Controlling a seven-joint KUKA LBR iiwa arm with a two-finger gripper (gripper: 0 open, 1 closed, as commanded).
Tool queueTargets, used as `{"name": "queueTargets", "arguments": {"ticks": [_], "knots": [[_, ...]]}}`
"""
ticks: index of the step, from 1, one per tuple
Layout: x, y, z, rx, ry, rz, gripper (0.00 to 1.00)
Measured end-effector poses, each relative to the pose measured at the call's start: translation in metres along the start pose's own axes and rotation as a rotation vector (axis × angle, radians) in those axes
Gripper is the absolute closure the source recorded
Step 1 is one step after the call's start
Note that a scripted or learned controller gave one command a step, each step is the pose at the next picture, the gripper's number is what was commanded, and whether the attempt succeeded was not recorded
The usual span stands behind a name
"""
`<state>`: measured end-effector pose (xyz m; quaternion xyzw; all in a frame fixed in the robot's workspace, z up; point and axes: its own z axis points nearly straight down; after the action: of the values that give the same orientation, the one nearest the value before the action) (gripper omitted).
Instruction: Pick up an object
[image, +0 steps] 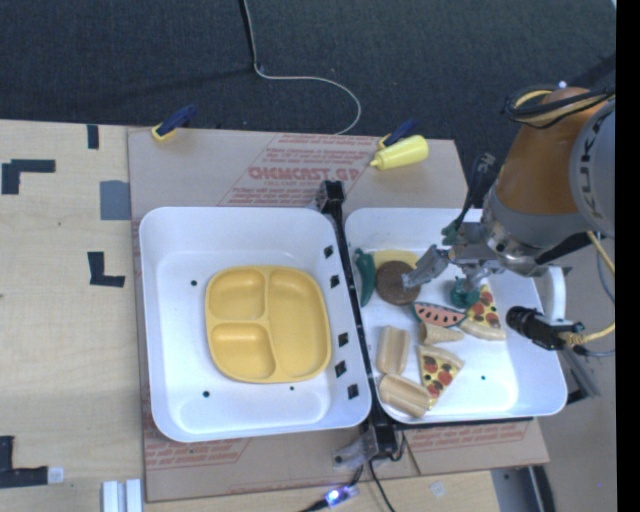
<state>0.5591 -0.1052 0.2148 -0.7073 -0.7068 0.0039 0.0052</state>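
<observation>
My gripper (447, 280) hangs over the middle of the right bin (530, 395), open, with nothing visible between its fingers. One grey finger (428, 267) points down-left toward a brown round toy (393, 284); the other, teal-tipped, finger (463, 293) stands just above a watermelon slice (439, 315) and beside a pizza slice (485, 313). A second pizza slice (438, 371) and two tan bread pieces (392, 350) (404, 396) lie nearer the front. A dark green toy (365, 276) and a yellow piece (398, 258) sit by the bin's left wall.
The left bin (175, 250) holds a yellow divided plate (268, 323). A black clip divider (343, 290) runs between the bins. The arm's orange band (540, 170) and a black cable fitting (535, 328) hang over the right bin's far right side. A yellow clamp (402, 153) sits behind.
</observation>
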Motion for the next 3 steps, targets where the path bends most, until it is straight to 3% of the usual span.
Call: {"name": "queueTargets", "arguments": {"ticks": [1,3], "knots": [[0.000,0.002,-0.005,-0.011,-0.001,-0.002,0.00],[0.006,0.005,0.102,-0.011,-0.002,-0.003,0.00]]}}
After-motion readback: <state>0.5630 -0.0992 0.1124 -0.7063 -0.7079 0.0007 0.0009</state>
